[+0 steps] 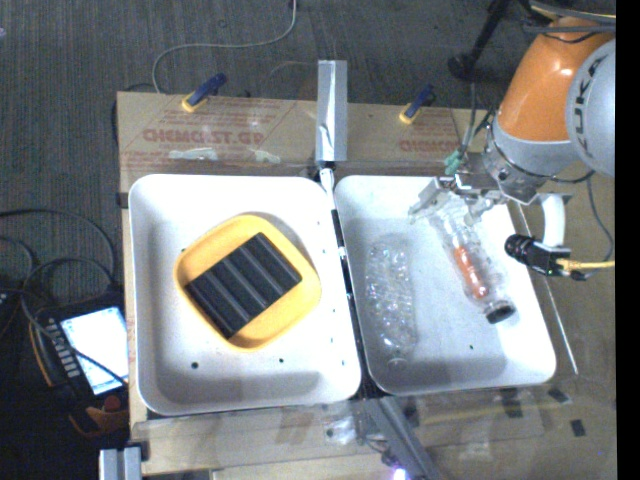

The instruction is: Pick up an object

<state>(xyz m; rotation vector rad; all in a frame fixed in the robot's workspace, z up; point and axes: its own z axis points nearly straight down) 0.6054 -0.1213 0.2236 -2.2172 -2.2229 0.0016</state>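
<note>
While my feed looks down on the table, I see a clear crumpled bottle [388, 295] nearest in the right bin [530, 363], a second bottle [470, 258] beyond it, and the tool [455, 190] at its far end; grip unreadable.

clear glossy plastic bottle [472, 263], crinkled clear wrap [390, 293], smooth white plastic bins [160, 368].
</note>
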